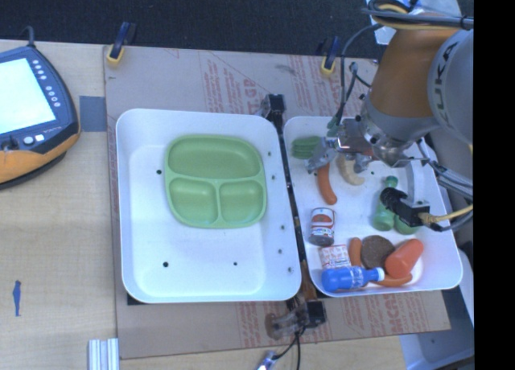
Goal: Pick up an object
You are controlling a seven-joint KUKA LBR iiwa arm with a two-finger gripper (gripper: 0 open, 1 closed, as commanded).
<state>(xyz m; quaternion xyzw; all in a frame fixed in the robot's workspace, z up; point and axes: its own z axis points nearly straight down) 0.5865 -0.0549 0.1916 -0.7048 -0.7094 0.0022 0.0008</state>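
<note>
Partial white lettering "UKA" on the grey arm (451,79), upper right of the frame; red print on the cardboard sheet (233,79) illegible; can (322,226) label unreadable.

Two white bins (137,280), one green divided plate (216,179), one can (322,226), one blue bottle (350,278), one carrot (326,187).

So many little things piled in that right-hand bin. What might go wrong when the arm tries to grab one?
The pincer hangs among the orange carrot, a green piece and a pale piece, so it may nudge a neighbour or close on two at once. Lower down, the can, blue bottle and brown disc lie packed tight, so a grab there could slip.
</note>
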